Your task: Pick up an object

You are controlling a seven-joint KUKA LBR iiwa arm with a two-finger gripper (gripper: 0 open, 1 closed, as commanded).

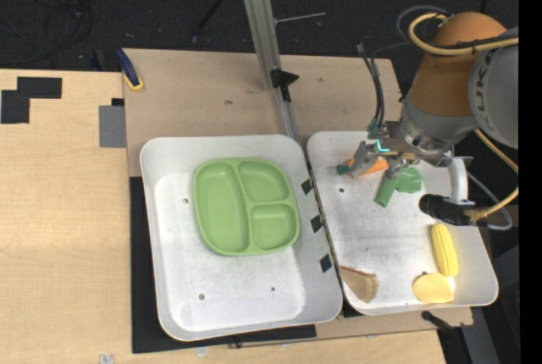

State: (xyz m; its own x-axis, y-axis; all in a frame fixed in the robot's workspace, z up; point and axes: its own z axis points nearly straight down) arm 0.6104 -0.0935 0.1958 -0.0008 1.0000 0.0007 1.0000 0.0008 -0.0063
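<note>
brown tabletop (212, 91) carries 2 shallow white bins side by side, with dark floor and loose cables behind it and a pale wooden board off to the far side. a slim metal post (258, 24) stands up from the tabletop behind the bins.

the grey arm (449, 83) with its orange band reaches down into the right bin (373, 252), and the tool (378, 152) sits low over that bin's back end. whether the tool is spread or pressed together cannot be told from this angle, and nothing can be seen pinched in it.

just under the tool lies a small orange piece (370, 169) with a bit of teal at its outer end; it is too small to tell whether the tool touches it. just beside that, a little toward the front of the bin from the tool, lies a green piece (398, 184), tilted on the bin floor.

well away from the tool, toward the bin's front, a yellow corn cob (444, 249) lies lengthwise, with a rounded yellow lump (434, 288) just past its near end. a brown wedge (362, 282) rests at the bin's front, on the edge that meets the other bin.

the left bin (169, 269), well apart from the tool, holds 1 green plate (246, 206) with 3 compartments, lying flat.
</note>
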